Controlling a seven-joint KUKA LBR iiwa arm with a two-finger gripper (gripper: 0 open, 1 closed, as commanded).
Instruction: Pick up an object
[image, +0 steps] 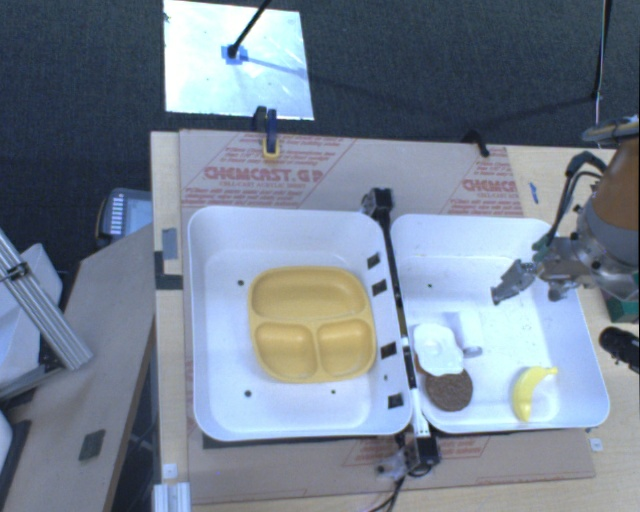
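Can't really tell how the jaws stand, the gripper (520, 278) is just a grey blur from this angle, and nothing visible is pinched in it. It hangs over the upper right part of the right bin (470, 238), with bare white floor under it, and the arm (612, 215) comes in from the right edge with its cables looping above. The pickable stuff all sits lower in that same bin, well apart from the gripper: a white lumpy object (437, 347) near the divider side, a small grey piece (471, 351) just beside it on the right, a round brown disc (449, 390) touching or nearly touching the white thing from below, and a yellow banana (531, 390) off toward the lower right corner, lying by itself. Nothing stands between the gripper and any of them. The left bin (215, 300) holds a yellow divided tray (310, 322) with three compartments, sitting roughly in the middle. A black strip with clips (392, 300) runs down where the two bins meet. Both bins rest on a brownish sheet (330, 170) printed with red lettering that reads something like "CHEMCAST GP", once above the left bin and again partly above the right one. A yellow and blue clamp (269, 135) grips the sheet's top edge, and a shiny square plate (238, 60) lies on the dark floor beyond.
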